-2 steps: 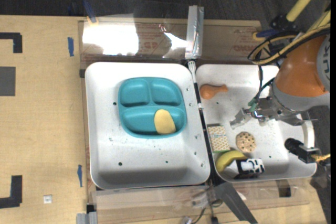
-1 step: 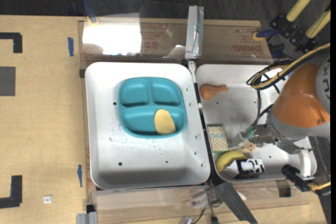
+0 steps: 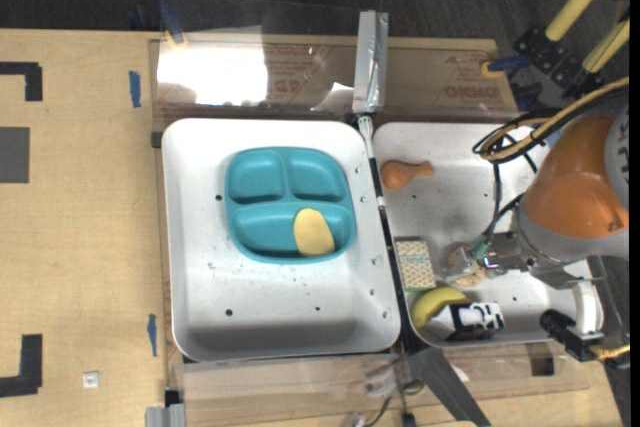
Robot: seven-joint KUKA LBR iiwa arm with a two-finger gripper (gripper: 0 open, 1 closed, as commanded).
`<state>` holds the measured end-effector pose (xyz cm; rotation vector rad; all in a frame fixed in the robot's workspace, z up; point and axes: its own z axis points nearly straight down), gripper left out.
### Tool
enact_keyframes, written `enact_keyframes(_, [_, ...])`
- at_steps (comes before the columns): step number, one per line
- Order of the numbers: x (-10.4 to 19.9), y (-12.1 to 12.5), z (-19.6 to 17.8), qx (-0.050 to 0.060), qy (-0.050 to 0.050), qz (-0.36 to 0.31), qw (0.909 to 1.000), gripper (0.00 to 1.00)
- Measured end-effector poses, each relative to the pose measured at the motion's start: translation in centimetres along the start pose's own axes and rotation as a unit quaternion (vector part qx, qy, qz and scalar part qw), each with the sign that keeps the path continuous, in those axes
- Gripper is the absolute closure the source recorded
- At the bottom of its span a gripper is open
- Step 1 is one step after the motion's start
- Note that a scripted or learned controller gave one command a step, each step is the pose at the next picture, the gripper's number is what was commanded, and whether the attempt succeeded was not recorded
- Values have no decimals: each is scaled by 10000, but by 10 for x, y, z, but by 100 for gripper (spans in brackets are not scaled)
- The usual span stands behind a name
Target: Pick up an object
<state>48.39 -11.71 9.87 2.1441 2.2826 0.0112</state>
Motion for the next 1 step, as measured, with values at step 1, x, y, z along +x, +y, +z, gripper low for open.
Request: enact_keyframes(1, [79,3,-87,49,16,745,9972,100])
